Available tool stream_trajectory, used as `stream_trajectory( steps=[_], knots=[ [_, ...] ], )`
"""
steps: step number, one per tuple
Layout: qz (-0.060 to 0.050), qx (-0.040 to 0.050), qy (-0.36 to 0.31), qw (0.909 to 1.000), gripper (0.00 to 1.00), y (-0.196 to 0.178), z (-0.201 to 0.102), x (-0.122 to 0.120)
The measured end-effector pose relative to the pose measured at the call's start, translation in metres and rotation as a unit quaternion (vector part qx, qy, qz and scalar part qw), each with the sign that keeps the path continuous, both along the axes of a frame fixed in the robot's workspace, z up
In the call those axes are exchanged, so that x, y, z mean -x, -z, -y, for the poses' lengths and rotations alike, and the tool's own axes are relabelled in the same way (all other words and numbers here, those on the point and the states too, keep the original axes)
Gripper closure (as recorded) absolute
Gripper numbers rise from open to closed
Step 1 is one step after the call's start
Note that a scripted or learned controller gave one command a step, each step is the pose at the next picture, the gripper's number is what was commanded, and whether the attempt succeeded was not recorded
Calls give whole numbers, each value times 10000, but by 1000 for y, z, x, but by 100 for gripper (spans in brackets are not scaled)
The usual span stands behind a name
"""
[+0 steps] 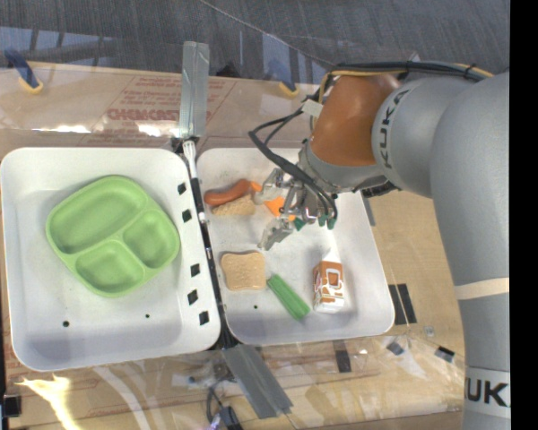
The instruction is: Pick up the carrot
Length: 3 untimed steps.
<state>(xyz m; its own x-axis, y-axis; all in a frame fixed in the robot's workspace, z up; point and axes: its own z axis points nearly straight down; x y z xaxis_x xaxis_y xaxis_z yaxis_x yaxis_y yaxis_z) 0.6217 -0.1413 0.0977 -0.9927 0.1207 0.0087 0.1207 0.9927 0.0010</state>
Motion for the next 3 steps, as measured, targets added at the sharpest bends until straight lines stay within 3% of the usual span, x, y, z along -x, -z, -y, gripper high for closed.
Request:
stream_trajectory(
  steps=[1,2,3],
  knots=[
    [65,15,-44,10000,100,-17,-2,-5],
    [83,8,-1037,9946,100,-104,-78,-24],
    [52,8,-1714,9852,100,-106,-53,33]
  ],
)
